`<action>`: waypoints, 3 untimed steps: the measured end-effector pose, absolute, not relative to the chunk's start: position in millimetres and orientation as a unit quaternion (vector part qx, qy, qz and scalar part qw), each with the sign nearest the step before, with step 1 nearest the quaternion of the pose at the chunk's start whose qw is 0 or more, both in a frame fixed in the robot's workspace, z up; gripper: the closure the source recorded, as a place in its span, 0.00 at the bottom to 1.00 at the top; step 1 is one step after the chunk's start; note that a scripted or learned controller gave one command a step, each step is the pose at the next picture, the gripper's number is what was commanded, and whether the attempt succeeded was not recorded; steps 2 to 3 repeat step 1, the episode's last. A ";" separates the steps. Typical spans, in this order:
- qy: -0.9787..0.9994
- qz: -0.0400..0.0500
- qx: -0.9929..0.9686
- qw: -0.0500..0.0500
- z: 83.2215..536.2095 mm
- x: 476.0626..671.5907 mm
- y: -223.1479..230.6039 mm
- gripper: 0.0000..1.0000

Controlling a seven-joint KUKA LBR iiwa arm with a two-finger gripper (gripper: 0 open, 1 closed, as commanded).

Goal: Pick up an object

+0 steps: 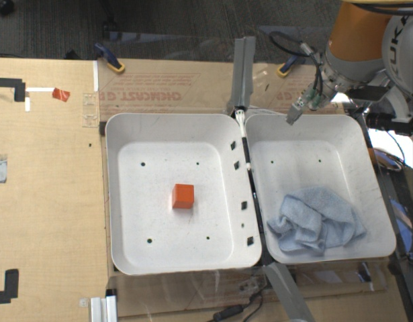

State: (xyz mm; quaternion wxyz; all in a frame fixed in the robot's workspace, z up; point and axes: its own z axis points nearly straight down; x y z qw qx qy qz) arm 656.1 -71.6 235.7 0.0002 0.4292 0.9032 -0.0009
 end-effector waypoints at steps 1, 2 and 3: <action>0.875 -0.001 0.485 0.000 262.2 577.8 -105.4 1.00; 0.875 -0.001 0.485 0.000 262.2 577.8 -105.4 1.00; 0.875 -0.001 0.485 0.000 262.2 577.8 -105.4 1.00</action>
